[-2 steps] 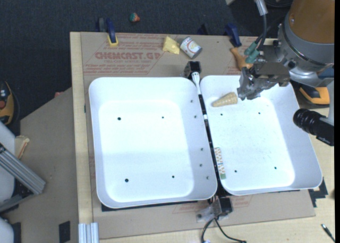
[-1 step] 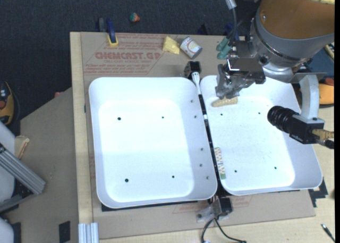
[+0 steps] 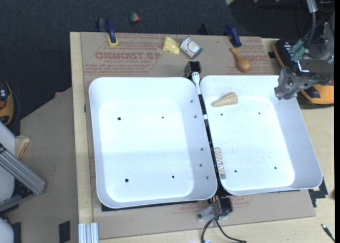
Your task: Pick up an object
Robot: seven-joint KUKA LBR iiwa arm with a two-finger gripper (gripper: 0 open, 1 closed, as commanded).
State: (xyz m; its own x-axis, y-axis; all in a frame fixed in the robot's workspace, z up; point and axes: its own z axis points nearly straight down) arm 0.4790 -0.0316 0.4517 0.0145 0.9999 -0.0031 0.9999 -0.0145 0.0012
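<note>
Approach step: cone-shaped object (image 3: 225, 99) is seen lying at the far edge of the right bin (image 3: 297, 146), tool (image 3: 285, 91) poised at that bin's right rim, jaw state indeterminable; leftward reach and descent needed.

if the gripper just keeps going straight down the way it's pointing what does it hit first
Probably the right bin, at or near its upper right rim: the gripper hangs over that corner, pointing down. The cone-shaped object lies well to its left, out of that line. Depth is hard to judge from this slant.
</note>
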